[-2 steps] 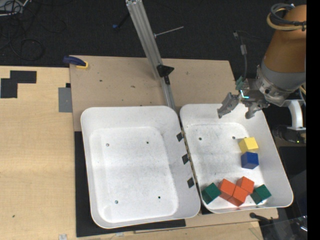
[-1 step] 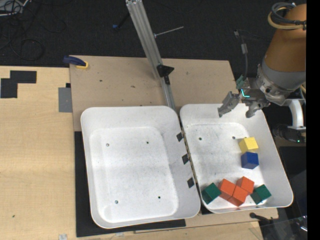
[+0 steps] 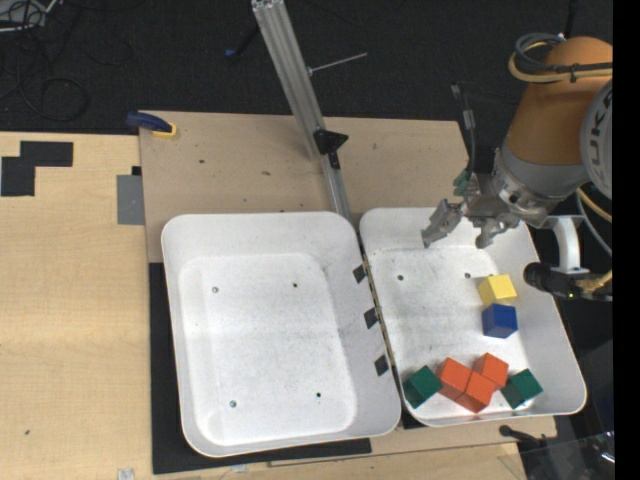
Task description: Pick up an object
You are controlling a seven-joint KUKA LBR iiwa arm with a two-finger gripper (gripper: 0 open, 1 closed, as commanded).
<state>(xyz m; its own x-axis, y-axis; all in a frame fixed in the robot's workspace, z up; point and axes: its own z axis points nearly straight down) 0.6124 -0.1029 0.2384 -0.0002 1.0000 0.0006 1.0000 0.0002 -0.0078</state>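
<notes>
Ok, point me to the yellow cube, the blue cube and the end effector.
Small yellow cube (image 3: 497, 288), camera view, top face.
Small blue cube (image 3: 500, 319), camera view, top face.
End effector (image 3: 463, 230), camera view, midway between its fingertips.

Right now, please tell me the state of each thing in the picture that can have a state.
gripper: open, holds nothing, above the far part of the right bin
right bin: holds all the blocks
yellow block: lies loose, beside the blue block
blue block: lies loose
orange blocks: clustered between two green blocks
left bin: no blocks inside
</notes>
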